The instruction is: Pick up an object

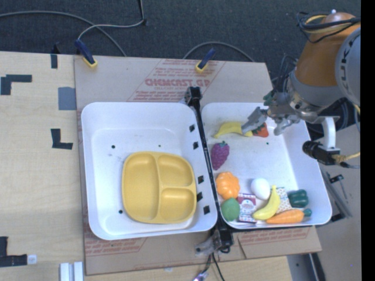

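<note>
Down front in the right bin [304, 157], a smooth carrot [287, 217] and banana [268, 204] partly cover a printed carton [248, 208], label unreadable. Gripper [268, 123] hangs spread at the far end, with a small red-orange thing [261, 132] between its fingertips, half hidden, next to a second banana [229, 129]. Bumpy purple grapes [220, 154] sit nearby.

Small red-orange toy [262, 132], partly hidden, lies at far end of right bin [293, 157], touching tip of yellow banana [229, 129] w/ purple grapes [220, 154] nearer.
</note>
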Tool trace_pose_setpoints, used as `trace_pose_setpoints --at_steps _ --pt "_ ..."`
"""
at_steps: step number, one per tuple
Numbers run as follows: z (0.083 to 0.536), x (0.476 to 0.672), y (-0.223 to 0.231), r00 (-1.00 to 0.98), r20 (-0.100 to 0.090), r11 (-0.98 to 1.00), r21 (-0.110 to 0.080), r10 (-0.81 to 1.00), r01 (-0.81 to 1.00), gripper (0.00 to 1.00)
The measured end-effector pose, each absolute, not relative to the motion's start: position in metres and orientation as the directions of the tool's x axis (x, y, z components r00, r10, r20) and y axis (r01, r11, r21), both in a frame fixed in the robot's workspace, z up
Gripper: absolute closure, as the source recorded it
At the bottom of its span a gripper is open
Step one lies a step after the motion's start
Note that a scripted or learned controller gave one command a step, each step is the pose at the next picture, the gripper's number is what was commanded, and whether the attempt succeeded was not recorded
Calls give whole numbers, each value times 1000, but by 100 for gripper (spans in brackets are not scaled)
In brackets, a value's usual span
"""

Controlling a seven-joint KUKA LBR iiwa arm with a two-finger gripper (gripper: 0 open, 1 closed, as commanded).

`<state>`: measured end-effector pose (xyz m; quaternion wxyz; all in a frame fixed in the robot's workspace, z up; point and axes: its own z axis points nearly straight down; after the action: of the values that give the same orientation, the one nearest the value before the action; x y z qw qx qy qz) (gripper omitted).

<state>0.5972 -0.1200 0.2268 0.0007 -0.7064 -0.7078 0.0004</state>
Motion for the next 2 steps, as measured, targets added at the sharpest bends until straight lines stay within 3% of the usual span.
trace_pose_setpoints --at_steps 1,2 --pt "152 642 -173 0 -1 0 -3 1000 1000 0" --pt "87 670 -216 -2 -5 2 5 1000 1000 0"
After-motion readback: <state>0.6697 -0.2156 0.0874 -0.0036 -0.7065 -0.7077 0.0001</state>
